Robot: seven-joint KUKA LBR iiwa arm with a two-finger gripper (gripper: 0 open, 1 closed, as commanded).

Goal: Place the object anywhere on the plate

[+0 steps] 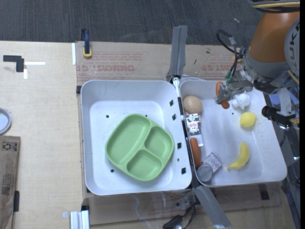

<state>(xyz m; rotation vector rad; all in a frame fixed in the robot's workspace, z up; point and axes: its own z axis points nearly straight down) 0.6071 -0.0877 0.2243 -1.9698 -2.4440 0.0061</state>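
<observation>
We see the gripper point(224, 98) low over the right bin's point(267, 173) far left corner, at a small orange object point(219, 88) (finger state: can't tell). Green plate point(139, 147) sits in left bin point(95, 128).

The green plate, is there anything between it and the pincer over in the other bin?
Yes: the raised walls where the two bins meet run between the pincer in the right bin and the green plate in the left bin. The plate's three compartments hold nothing, so landing space is free.
</observation>
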